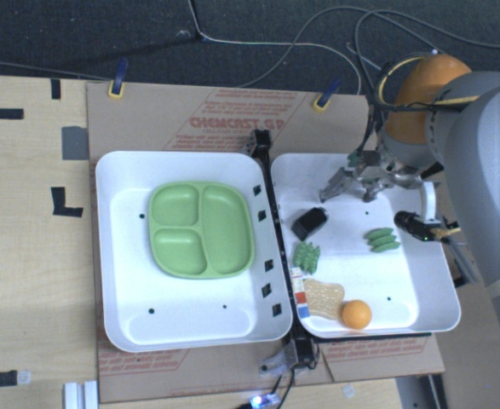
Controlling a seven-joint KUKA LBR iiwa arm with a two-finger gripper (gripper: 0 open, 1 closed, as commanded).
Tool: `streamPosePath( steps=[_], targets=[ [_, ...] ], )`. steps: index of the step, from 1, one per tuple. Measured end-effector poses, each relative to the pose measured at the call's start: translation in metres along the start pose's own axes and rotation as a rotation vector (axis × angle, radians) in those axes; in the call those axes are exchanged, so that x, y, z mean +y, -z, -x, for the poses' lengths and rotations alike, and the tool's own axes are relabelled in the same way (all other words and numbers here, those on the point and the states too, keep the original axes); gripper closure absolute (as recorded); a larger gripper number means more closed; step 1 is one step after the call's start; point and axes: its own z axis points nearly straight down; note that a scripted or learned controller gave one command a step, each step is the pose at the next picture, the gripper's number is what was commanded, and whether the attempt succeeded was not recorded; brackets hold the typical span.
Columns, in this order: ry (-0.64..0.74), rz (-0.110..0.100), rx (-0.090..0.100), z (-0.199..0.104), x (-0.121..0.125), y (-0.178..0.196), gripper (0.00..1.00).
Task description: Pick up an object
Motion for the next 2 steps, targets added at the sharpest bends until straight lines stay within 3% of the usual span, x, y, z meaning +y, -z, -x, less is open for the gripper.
streamPosePath(
  steps=[1, 2],
  targets=[
    [0.001, 0.003, -0.001, 0.000, 0.001, 0.013, 1.00],
    [-0.001, 0.009, 0.000, -0.002, 0.005, 0.077, 1.00]
  ],
)
